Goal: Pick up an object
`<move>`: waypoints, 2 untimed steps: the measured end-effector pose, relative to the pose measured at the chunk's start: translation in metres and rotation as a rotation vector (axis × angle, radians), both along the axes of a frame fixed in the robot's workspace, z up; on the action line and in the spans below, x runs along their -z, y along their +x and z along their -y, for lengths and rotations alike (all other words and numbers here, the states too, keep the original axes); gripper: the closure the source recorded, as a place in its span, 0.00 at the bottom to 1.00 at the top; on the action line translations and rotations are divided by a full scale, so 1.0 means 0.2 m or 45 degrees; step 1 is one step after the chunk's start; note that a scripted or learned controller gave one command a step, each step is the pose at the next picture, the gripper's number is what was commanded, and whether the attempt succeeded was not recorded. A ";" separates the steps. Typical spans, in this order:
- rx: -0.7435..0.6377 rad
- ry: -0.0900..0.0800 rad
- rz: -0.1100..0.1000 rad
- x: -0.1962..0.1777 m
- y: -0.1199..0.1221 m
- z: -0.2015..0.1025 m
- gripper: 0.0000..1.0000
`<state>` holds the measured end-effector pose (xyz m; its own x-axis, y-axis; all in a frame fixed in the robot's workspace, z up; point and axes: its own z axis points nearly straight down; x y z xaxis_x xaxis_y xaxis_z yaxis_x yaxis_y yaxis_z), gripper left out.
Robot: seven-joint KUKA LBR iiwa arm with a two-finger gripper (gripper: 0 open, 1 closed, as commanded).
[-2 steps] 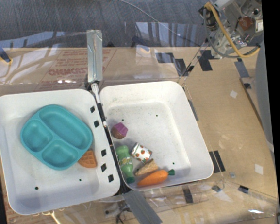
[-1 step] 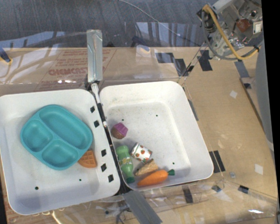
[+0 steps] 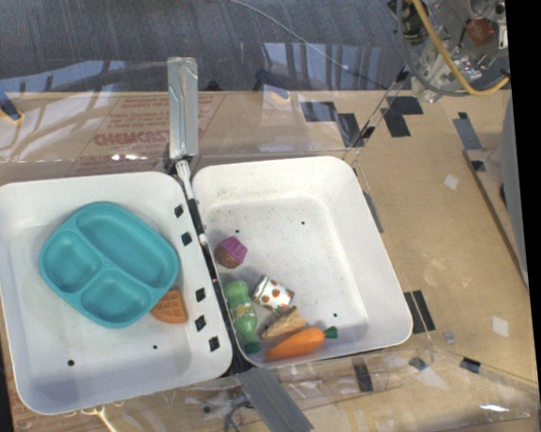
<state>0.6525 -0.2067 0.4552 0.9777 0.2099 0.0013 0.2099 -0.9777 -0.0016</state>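
Note:
The right bin (image 3: 345,204) holds several small items in its near-left corner: a purple piece (image 3: 230,252), a green item (image 3: 241,312), a small white cup with red spots (image 3: 274,295), a tan wedge (image 3: 282,325) and an orange carrot (image 3: 298,342). In the left bin (image 3: 39,372) lies a teal divided plate (image 3: 109,263) with an orange waffle-like piece (image 3: 170,309) at its near-right edge. The arm's wrist hardware (image 3: 451,25), with yellow cable, sits at the top right, well away from both bins.
A grey taped strip (image 3: 183,105) stands behind the seam between the bins. Black tape marks dot the cardboard bench (image 3: 452,241). The right bin's far and right parts hold nothing but specks.

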 end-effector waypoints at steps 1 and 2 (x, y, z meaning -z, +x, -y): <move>0.003 0.000 -0.010 0.18 -0.04 0.01 1.00; -0.012 -0.001 0.004 -0.20 0.00 0.00 1.00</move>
